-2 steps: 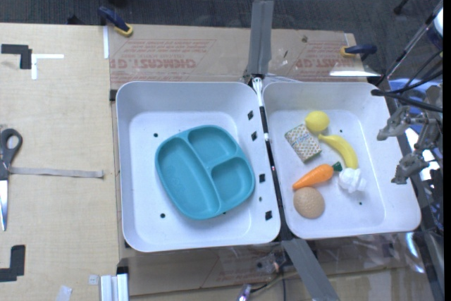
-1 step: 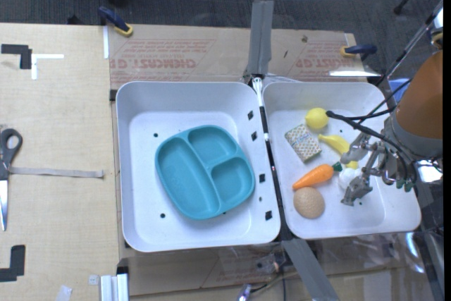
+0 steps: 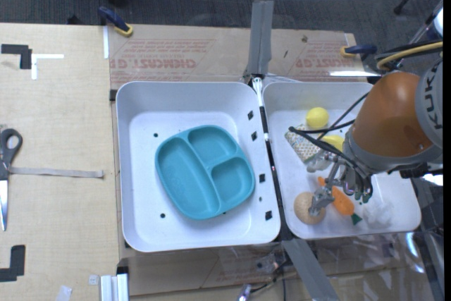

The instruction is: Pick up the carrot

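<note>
A grey arm with an orange band (image 3: 394,116) reaches into the right-hand white bin (image 3: 282,151) on the worktop (image 3: 56,123), its end effector (image 3: 337,187) lowered over the front of that bin. The carrot (image 3: 342,203), orange with a green tip, lies on the bin floor just beneath and beside the end effector, touching or nearly touching it; whether the end effector is open, closed or gripping the carrot cannot be told from this angle. A round beige object (image 3: 307,209) sits just left of the carrot, a yellow ball (image 3: 317,116) lies behind it toward the bin's rear, and a grey mesh-patterned item (image 3: 303,146) rests between them. In the left bin (image 3: 134,166), a blue divided plate (image 3: 204,171) lies flat. Scissors (image 3: 7,166) rest on the worktop well left of the bins.
</note>
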Controlling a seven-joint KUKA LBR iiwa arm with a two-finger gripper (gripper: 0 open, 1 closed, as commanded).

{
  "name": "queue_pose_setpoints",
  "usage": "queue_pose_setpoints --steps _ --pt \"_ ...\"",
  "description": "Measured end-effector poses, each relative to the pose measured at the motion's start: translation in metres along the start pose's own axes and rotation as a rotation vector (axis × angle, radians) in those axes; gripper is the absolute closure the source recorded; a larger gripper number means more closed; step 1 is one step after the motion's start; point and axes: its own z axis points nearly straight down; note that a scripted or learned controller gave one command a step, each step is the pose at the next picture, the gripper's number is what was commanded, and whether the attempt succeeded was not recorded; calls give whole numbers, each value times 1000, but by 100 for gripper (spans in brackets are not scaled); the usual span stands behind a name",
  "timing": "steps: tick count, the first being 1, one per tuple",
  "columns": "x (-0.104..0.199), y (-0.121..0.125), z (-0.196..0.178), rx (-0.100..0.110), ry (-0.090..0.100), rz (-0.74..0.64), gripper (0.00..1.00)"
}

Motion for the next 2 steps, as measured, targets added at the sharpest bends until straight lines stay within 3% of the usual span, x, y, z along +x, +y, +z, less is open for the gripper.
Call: queue_pose_setpoints --steps 1,2 --pt "-2 1 -10 1 -2 -4 100" --pt "19 58 -94 3 13 83 100"
